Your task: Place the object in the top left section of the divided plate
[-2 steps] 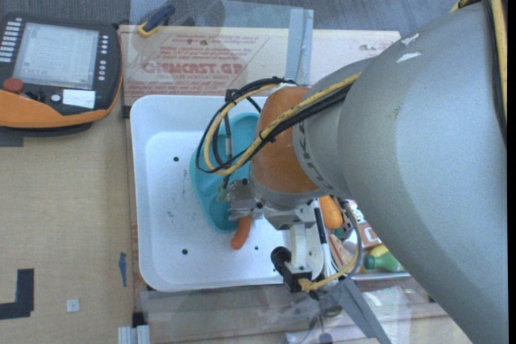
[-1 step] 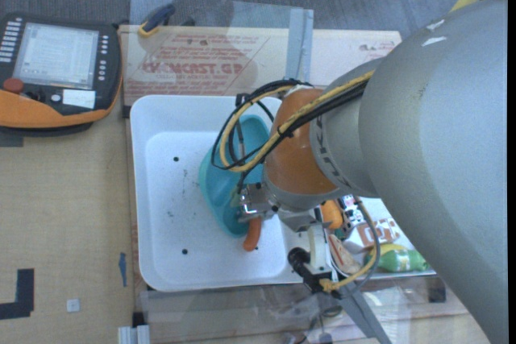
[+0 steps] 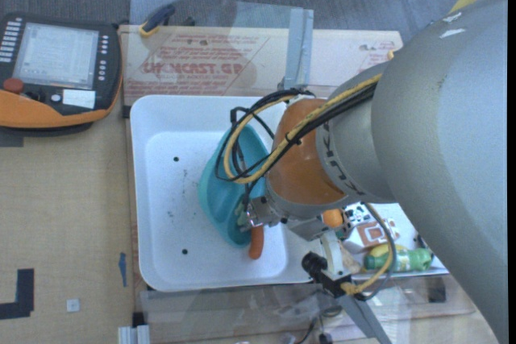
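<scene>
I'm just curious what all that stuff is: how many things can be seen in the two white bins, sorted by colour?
Teal: 1, the plate
Orange: 1, a small stick-like thing
Green: 1, a bottle-like thing
Total: 3 visible; the arm hides much of the right bin.

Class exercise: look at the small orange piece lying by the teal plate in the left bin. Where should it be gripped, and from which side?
Probably across its narrow middle, from above: the orange piece lies lengthwise on the bin floor against the teal plate's edge, partly under the arm.

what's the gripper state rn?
gripper: cannot be told; it sits over the teal plate, with an orange object just below.
</scene>
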